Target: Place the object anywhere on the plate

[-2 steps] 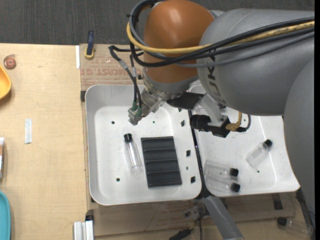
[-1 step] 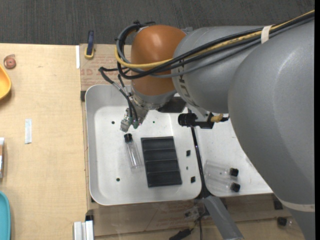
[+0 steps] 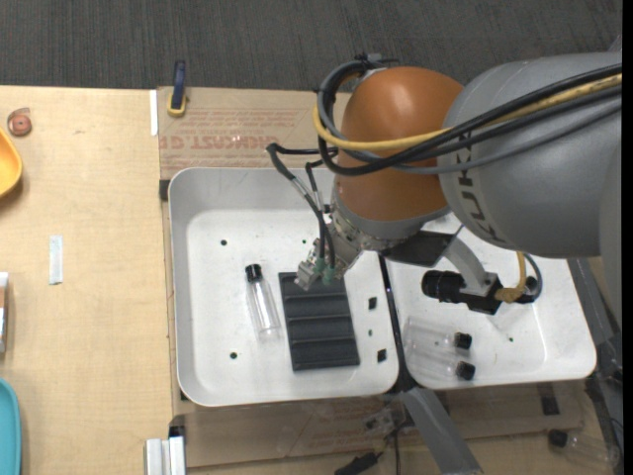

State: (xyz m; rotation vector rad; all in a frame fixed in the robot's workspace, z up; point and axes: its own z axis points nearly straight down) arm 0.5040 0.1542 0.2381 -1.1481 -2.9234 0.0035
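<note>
A black ribbed rectangular plate (image 3: pixel 319 327) lies flat in the left white bin (image 3: pixel 203 226), near its front right. A clear vial with a black cap (image 3: pixel 261 302) lies just left of the plate, cap toward the back. My gripper (image 3: pixel 320 272) hangs from the orange wrist band (image 3: pixel 391 142) and sits right over the plate's back edge. Its tip is small and partly hidden by the wrist, and I see nothing clearly held in it.
The right bin (image 3: pixel 554 349) holds two more clear vials with black caps (image 3: pixel 457 342) (image 3: pixel 463 370) near its front left. A black cylindrical part with a yellow cable (image 3: pixel 457 288) hangs under the arm there. Cardboard (image 3: pixel 237 127) lies behind the left bin.
</note>
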